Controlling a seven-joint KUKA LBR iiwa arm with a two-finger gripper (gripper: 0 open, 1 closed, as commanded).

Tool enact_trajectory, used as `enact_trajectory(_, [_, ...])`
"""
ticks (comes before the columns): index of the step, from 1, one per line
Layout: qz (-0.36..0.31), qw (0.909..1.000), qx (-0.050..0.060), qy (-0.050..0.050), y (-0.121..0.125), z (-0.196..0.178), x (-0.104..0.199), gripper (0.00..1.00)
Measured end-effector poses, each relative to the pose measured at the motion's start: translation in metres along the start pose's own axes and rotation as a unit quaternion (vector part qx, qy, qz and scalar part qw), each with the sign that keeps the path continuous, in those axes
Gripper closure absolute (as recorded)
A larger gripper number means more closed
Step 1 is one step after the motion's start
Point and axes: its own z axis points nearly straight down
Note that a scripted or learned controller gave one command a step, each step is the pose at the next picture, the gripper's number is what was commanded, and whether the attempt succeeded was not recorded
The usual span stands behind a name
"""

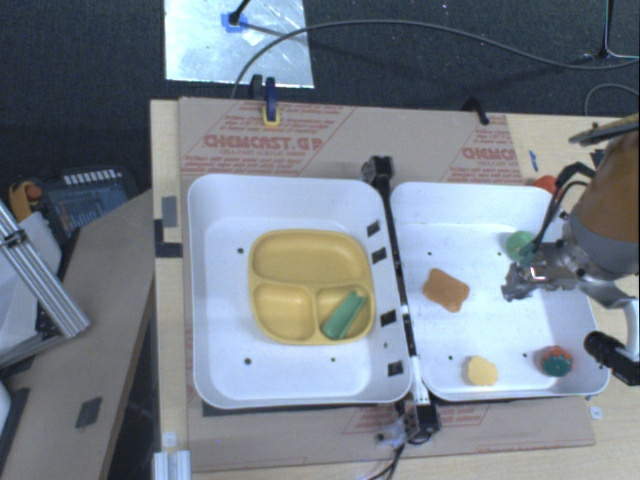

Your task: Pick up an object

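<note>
In the right bin (470,203) lie an orange-brown lump (445,289), a yellow piece (481,371), a green round piece (519,244) and a small red-and-teal toy (554,361). My gripper (520,284) hangs low over the right part of this bin, just below the green piece and to the right of the orange-brown lump. Nothing shows between its tips. In the left bin (215,268) a yellow divided tray (290,268) holds a green block (344,314) in its lower right compartment.
The arm's grey body and orange band fill the right edge above the bin. Black clips run along the seam between the bins (392,278). A cable crosses the dark floor behind, and an aluminium bar sits at the far left.
</note>
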Motion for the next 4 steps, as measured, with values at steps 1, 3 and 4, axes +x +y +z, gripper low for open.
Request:
enact_trajectory(1, [-0.004, 1.0, 0.0, 0.001, 0.018, -0.008, 0.059, 1.0])
enact_trajectory(3, [-0.002, 1.0, 0.0, 0.001, 0.064, -0.029, 0.152, 1.0])
enact_trajectory(4, [-0.003, 1.0, -0.001, 0.001, 0.091, -0.035, 0.203, 1.0])
